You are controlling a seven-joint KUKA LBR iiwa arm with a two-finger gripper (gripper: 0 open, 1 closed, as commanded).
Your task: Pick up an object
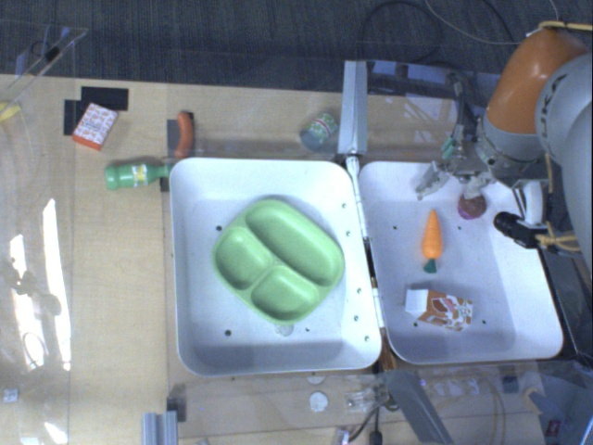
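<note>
Up in the right bin, the gripper hangs near a small dark object. Whether it grips anything cannot be told. A carrot lies nearby.

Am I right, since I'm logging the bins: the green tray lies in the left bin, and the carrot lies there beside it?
Not quite. The green tray lies in the left bin, but the carrot lies in the right bin, as the camera view shows.

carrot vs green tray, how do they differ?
The carrot is orange, slim and small; the green tray is broad, with three compartments. The carrot lies in the right bin, the green tray in the left bin. Both lie flat, clear of the gripper.
</note>
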